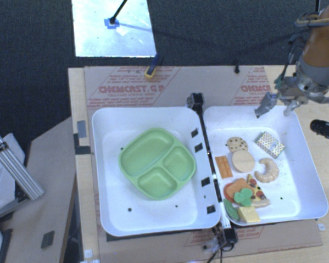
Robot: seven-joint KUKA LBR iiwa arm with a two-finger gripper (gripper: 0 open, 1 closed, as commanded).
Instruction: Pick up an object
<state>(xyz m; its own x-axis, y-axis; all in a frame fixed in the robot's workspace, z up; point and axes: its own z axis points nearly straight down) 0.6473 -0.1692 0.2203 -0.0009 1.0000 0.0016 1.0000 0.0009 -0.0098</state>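
Croissant [267, 170] unhidden in right bin [302, 143]; end effector [277, 103] apparently open, empty, arm cropped.

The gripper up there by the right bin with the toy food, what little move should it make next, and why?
Probably a short drop toward the patterned block. The gripper hangs open above the far edge of the right bin with nothing between its fingers, and that block is the nearest item, lying just below it and slightly apart from the cookie and the croissant.
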